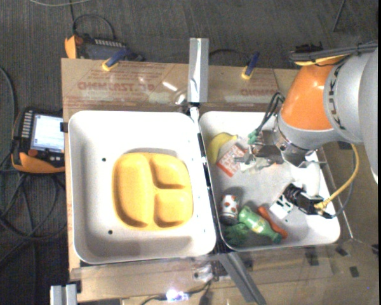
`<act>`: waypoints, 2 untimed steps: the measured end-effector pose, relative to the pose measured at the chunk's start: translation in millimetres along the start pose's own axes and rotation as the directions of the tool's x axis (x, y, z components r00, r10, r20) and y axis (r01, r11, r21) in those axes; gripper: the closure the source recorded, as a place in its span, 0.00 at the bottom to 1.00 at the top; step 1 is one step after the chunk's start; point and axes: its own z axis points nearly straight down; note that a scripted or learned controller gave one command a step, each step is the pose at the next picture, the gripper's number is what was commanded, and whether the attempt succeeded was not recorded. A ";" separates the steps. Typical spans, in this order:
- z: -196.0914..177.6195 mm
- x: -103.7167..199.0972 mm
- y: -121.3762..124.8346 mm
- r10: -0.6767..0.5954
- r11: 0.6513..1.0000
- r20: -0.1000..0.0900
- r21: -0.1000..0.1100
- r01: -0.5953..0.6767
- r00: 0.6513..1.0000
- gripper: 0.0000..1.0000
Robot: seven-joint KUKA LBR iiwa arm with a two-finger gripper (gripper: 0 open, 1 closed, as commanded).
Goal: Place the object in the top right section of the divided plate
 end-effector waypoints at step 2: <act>-41.2 -18.9 -44.3 -0.232 0.973 0.002 0.000 0.232 0.973 1.00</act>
